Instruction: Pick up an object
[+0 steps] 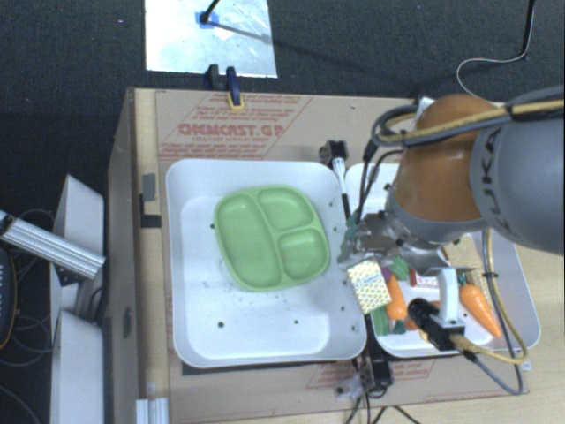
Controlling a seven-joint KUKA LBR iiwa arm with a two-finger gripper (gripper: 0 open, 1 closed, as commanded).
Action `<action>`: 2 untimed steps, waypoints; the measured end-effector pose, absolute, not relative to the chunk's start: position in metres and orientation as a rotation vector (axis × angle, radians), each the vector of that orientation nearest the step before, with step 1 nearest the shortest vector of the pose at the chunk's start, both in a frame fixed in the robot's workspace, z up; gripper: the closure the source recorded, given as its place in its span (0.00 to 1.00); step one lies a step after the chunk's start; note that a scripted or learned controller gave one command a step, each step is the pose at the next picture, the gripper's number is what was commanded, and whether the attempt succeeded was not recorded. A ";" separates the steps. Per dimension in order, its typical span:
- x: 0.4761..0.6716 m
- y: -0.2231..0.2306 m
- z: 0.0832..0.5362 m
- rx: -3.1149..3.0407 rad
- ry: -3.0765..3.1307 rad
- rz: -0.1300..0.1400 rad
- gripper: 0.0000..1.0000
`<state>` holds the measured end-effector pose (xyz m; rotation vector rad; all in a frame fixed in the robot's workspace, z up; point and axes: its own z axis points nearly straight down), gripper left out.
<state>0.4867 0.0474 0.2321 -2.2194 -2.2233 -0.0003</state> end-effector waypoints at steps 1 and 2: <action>0.487 0.007 0.241 -2.222 -2.224 -0.002 1.00; 0.487 -0.005 0.270 -2.222 -2.224 -0.003 1.00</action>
